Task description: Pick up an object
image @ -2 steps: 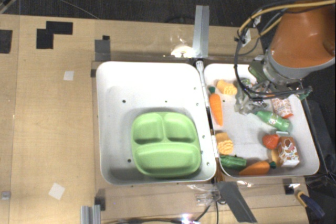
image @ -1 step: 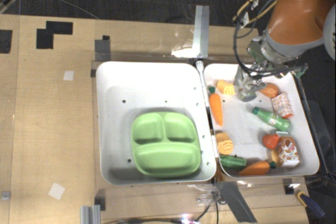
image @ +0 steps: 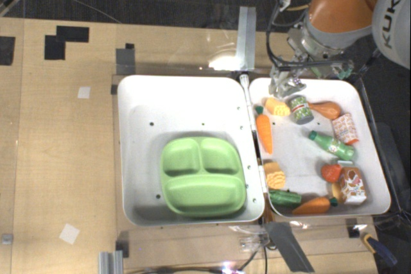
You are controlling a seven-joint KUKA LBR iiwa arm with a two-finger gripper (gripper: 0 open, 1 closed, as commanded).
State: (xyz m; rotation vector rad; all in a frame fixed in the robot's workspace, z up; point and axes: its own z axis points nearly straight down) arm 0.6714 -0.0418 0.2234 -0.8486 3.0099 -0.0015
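Arm reaches in from the right, wrist over the back left corner of the right bin (image: 369, 113). Hand (image: 287, 84) hangs low at that corner, just above a cluster of items. Metal parts there blur against the white bin wall; whether the fingers are spread or pressed together I cannot tell. Nothing is visibly caught between them.

Right bin contents, back to front: yellow piece (image: 277, 106) just below the hand, touching or nearly touching a small can (image: 300, 108) with a green label; an orange-brown item (image: 326, 110) beside the can; a red-and-white packet (image: 346, 128); a green bottle (image: 332, 145) lying on its side mid-bin; a carrot (image: 264, 132) along the left wall; a waffle-like piece (image: 275, 174) lower down; a dark green vegetable (image: 284, 197) and an orange one (image: 313, 205) along the front wall; a red tomato-like item (image: 331, 172) and a small carton (image: 352, 187) in the front right corner.

Left bin (image: 135, 99) holds a green divided tray (image: 203, 175), well apart from the hand.

Judgement: step in hand is the approach or descent onto a target, most likely the yellow piece or the can, the two nearest things. No lift under way. Next move calls for the fingers to straddle one item alone; the two sit close together and near the bin wall, so a pinch could nudge one away or catch the wall. Then a clean vertical lift.
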